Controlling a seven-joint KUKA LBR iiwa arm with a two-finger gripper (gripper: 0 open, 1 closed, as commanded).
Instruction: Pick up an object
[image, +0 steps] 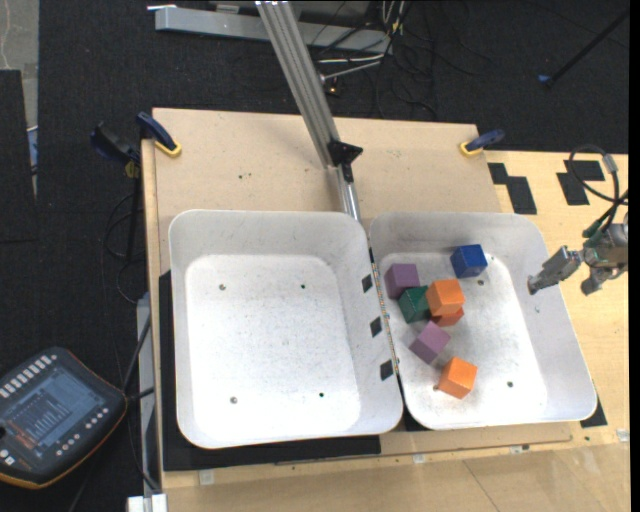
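Note:
The right bin (515, 345) holds several small blocks. A blue cube (468, 260) lies toward its back, with a purple cube (402, 278) to the left of it. A green block (413, 304) touches an orange cube (446, 296), and a bit of red (448, 318) shows under that cube. Nearer the front lie another purple cube (430, 342) and another orange cube (457, 377). My gripper (562, 286) hangs over the bin's right rim, to the right of the blue cube and apart from all the blocks. It is open, with nothing between its fingers.
The left bin (185, 300) stands beside the right one. A slanted metal pole (305, 85) comes down to the gap between the bins at the back. Clamps (160, 135) (483, 142) grip the board's back corners. A teach pendant (50, 415) lies at the lower left.

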